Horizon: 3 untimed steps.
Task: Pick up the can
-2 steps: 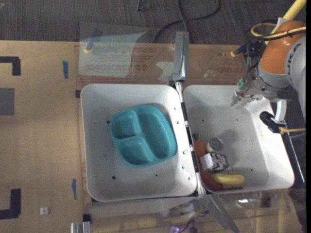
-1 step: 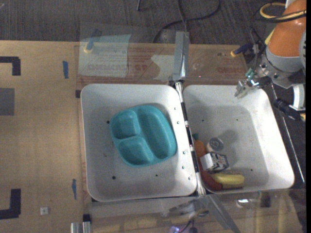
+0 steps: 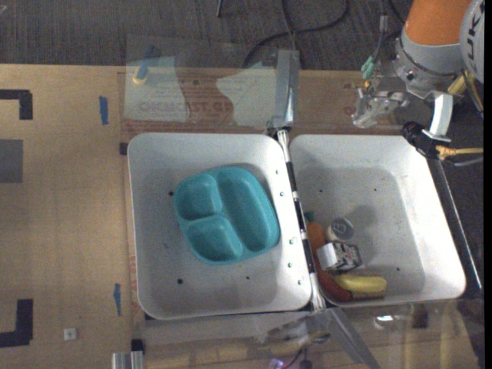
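A small silver can (image 3: pixel 339 255) with a dark label lies on its side near the front left corner of the right bin (image 3: pixel 407 175). My gripper (image 3: pixel 370 110) hangs beyond the far rim of that bin, well away from the can, at the end of the grey arm with its orange band (image 3: pixel 438 14). Nothing shows between its fingers.
A grey round lid-like piece (image 3: pixel 340 228) lies just behind the can. A yellow banana (image 3: pixel 361 284) and a red item (image 3: pixel 332 286) sit in front of it, an orange piece (image 3: pixel 315 233) to its left. A teal divided plate (image 3: pixel 225 214) rests in the left bin (image 3: pixel 154 229).
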Each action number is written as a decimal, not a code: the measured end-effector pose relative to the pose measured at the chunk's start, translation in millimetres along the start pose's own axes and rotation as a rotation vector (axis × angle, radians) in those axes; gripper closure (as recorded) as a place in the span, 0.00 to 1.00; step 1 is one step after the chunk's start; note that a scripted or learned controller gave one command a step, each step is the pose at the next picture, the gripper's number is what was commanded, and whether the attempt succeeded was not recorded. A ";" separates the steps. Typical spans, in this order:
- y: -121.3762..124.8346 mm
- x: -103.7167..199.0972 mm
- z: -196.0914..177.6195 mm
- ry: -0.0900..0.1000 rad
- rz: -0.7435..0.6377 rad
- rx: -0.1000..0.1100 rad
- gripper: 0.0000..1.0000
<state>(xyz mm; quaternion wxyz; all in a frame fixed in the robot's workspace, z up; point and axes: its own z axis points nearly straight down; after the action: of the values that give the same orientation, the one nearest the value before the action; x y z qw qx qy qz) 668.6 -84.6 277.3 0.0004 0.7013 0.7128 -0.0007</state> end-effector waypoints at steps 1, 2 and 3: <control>-8.8 80.0 -49.8 0.000 -0.062 0.001 1.00; 1.7 108.1 -137.1 0.000 -0.258 -0.001 1.00; 2.4 189.9 -155.7 0.000 -0.261 -0.001 1.00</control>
<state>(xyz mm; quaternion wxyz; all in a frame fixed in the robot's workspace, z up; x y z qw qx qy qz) 668.0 105.5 432.7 0.0007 0.6025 0.7981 0.0000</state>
